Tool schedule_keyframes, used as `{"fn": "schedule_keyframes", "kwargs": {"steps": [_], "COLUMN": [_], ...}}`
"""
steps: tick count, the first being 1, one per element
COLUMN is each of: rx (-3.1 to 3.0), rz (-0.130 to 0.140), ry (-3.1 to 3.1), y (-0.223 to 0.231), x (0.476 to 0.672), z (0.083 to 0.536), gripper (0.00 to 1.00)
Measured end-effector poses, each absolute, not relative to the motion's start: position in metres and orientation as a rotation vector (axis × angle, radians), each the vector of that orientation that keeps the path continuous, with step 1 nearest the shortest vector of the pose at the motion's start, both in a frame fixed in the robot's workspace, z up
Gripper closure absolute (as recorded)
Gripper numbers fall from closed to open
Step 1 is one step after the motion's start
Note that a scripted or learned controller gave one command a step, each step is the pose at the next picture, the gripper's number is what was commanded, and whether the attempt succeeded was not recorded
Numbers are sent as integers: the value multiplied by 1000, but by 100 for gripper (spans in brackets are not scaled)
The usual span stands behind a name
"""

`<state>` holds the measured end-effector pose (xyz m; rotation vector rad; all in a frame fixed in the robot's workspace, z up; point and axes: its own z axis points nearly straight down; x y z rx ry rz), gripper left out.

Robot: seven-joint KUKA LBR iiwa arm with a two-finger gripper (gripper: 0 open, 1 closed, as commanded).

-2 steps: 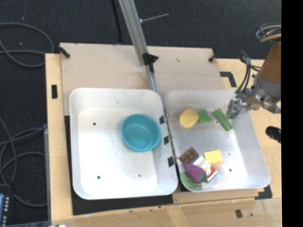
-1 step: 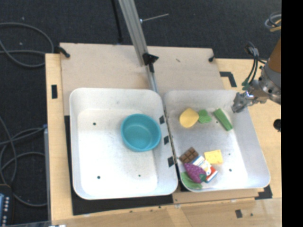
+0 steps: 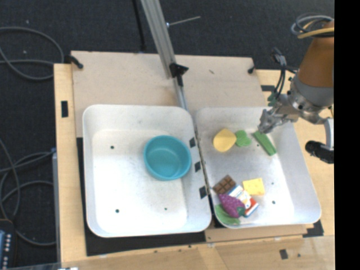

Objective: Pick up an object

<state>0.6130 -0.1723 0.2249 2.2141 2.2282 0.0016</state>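
My gripper (image 3: 266,124) hangs over the back right part of the right bin (image 3: 295,179), just above the upper end of a green stick (image 3: 266,144) that lies slanted on the bin floor. Whether it touches the stick is unclear. A yellow rounded object (image 3: 224,140) and a small green piece (image 3: 243,139) lie to the stick's left. Near the bin's front sit a brown chocolate bar (image 3: 224,184), a yellow block (image 3: 253,187), purple grapes (image 3: 230,206) and a white and red item (image 3: 249,203).
A blue bowl (image 3: 167,157) stands in the middle of the left bin (image 3: 107,122). A metal pole (image 3: 160,32) rises from the bench behind the divide between the bins. Cables lie on the dark floor at the left.
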Motion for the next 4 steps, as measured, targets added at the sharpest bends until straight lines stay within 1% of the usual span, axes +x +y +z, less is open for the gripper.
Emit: {"fn": "schedule_keyframes", "kwargs": {"steps": [1, 3, 4], "rx": [2214, 2215, 2213], "rz": [3, 1, 3], "ry": [2230, 2229, 2230], "y": [-129, -39, 11], "x": [619, 633, 637], "z": [230, 223, 226], "gripper": [100, 100, 100]}}
